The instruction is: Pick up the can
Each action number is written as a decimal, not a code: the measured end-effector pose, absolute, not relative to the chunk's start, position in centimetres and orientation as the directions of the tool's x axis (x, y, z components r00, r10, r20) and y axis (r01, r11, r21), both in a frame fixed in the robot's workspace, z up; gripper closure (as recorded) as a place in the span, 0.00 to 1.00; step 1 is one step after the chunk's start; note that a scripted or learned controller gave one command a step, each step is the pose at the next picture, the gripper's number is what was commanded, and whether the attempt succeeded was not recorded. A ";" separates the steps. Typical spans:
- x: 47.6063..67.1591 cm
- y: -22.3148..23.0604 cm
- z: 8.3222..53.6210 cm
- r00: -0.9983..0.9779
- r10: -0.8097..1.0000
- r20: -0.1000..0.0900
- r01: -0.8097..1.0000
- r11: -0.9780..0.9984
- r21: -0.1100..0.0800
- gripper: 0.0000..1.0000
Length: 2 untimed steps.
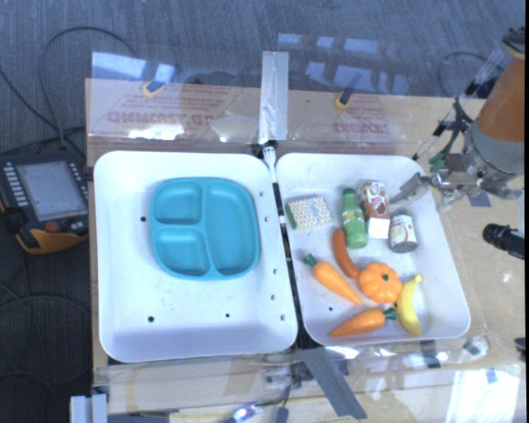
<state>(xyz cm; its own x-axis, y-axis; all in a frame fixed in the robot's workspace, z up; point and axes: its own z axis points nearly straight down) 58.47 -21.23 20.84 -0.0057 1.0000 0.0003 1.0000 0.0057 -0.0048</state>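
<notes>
Overhead view of the surface with two white bins side by side. The landmark is the can, a small cylinder lying on its side in the right bin, close to that bin's right wall. Touching the can's left side is a small white block; just beyond that stands a green bottle, and above the can lies a brown-labelled packet. Below and left of the can sit an orange pumpkin, a banana and several carrots; a patterned sponge lies farther left. Well left of the can, the other bin holds a blue divided plate. The arm stands above and right of the can, and its pincer hangs just above the can, apart from it and over the bin's rim; whether it is released or clenched cannot be told. Judged step: approach, with the can not yet grasped. The next move likely calls for descending onto the can across its round body while avoiding the adjoining white block.
</notes>
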 end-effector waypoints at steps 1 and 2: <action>58.5 -21.1 21.5 -0.010 1.000 0.001 1.000 0.010 -0.009 1.00; 50.9 -20.0 17.1 -0.488 0.873 0.003 0.873 0.488 -0.002 1.00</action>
<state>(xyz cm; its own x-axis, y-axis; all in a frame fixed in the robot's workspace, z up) 50.95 -20.01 17.10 -0.4875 0.8731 0.0029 0.8731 0.4876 -0.0017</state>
